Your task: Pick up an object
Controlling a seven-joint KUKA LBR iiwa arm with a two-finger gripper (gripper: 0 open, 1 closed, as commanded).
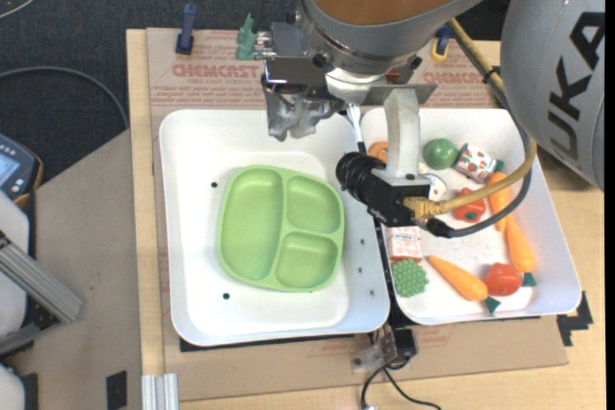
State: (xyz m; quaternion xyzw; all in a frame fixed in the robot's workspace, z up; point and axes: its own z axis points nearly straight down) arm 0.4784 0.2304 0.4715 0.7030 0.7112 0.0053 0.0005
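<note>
My gripper (296, 118) hangs over the back edge of the left bin (184, 206), just behind a green divided plate (283, 230) that lies flat in that bin. I see nothing held under it. The right bin (560, 266) holds toy food: a green ball (440, 153), a red and white can (475, 163), an orange carrot (459, 277), a second carrot (520, 245), a red tomato (504, 278), a green knobbly piece (408, 277) and a red and white packet (405, 243). The arm hides part of the right bin's back left corner.
Both bins rest on a brown cardboard sheet (154, 110). A blue clamp (185, 27) and a green clamp (247, 37) stand at its back edge. The arm's big grey and orange body looms over the back of the right bin.
</note>
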